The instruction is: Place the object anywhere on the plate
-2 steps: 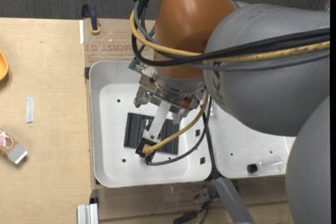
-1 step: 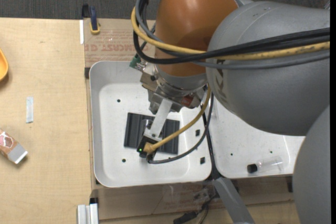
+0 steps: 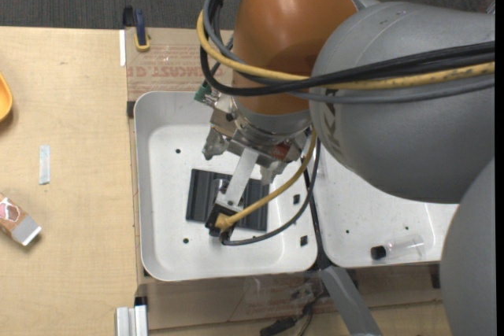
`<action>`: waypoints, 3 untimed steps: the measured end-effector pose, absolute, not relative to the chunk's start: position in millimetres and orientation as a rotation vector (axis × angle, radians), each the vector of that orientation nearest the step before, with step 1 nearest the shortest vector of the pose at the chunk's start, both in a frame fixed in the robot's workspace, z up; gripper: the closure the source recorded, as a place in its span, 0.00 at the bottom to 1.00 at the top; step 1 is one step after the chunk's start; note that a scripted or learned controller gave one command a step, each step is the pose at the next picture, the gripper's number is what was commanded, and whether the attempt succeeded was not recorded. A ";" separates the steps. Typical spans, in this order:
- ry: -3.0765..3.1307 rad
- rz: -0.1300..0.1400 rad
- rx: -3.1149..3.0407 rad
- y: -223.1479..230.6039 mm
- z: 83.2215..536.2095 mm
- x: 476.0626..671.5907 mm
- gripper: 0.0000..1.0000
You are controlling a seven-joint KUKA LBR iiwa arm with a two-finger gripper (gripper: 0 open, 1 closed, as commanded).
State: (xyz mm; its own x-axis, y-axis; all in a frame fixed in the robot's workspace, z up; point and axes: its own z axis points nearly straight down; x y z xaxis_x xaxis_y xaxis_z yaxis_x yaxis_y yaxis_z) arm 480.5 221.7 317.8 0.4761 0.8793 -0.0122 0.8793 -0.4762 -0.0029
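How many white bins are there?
2. The left-hand bin lies under the arm; the right-hand bin sits beside it, partly hidden by the arm.

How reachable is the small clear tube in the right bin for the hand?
Probably yes. The tube lies alone in the right bin with nothing over it; the hand hangs above the left bin beside it.
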 end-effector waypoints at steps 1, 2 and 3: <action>1.609 -0.029 2.692 221.4 325.0 480.6 1.00; 1.608 -0.029 2.692 221.2 324.9 480.6 0.00; 1.612 -0.038 2.688 221.1 332.3 480.6 1.00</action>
State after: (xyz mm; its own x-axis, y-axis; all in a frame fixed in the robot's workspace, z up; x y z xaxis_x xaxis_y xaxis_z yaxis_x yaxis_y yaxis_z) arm 480.6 221.1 332.3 0.4709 0.8818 -0.0249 0.8820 -0.4712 -0.0060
